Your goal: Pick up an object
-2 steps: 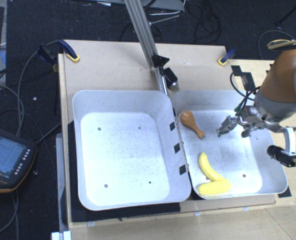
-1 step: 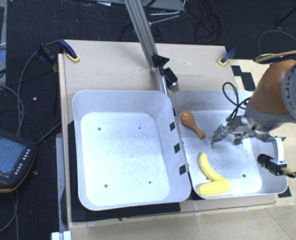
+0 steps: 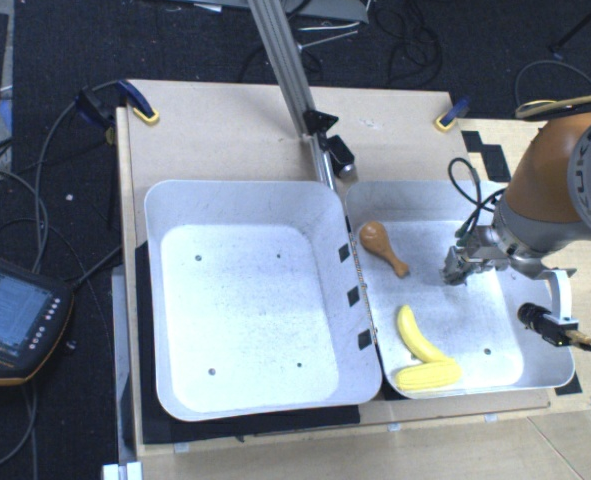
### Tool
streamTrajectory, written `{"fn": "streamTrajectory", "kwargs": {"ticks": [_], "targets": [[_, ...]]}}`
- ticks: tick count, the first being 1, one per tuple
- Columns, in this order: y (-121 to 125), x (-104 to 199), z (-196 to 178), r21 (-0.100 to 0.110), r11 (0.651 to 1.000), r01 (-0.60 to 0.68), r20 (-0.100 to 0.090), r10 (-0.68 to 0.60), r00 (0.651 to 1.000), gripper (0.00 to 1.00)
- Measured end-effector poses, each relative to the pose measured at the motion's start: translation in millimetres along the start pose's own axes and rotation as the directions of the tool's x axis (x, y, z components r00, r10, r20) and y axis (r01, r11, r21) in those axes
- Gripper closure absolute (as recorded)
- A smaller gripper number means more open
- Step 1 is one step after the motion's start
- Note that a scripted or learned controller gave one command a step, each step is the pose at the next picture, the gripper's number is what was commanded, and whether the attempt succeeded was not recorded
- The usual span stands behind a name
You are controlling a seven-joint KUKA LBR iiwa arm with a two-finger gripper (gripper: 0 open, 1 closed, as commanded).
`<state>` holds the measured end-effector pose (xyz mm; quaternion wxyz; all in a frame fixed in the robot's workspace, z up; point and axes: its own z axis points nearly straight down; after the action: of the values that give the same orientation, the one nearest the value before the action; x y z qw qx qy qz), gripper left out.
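Note:
The right bin (image 3: 495, 368) holds three toy foods. A brown drumstick-shaped piece (image 3: 383, 246) lies near the bin's back left. A yellow banana (image 3: 416, 335) lies toward the front, and a yellow corn cob (image 3: 427, 375) rests just in front of it against the front wall. My gripper (image 3: 457, 270) hangs low over the bin's middle, right of the drumstick and behind the banana, with nothing seen between its fingers. The view is too small to show how the fingers stand.
The left bin (image 3: 245, 298) sits beside the right one, sharing a raised divider (image 3: 360, 298). A slanted metal pole (image 3: 295, 78) rises from behind the bins. The orange-banded arm (image 3: 560, 183) covers the right bin's back right corner. Cables lie around the bench.

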<state>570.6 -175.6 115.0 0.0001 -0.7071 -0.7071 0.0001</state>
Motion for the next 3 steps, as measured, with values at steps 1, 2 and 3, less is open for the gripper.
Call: {"fn": "streamTrajectory", "kwargs": {"ticks": [1, 2, 3], "targets": [[3, 4, -43, -0.003, 1.000, 0.001, 0.001, -0.001, 1.000, 1.00], [4, 2, -85, -0.004, 1.000, 0.000, 0.001, 0.000, 1.000, 1.00], [5, 2, -137, -0.005, 1.000, 0.000, 0.001, 0.000, 1.000, 1.00]]}}
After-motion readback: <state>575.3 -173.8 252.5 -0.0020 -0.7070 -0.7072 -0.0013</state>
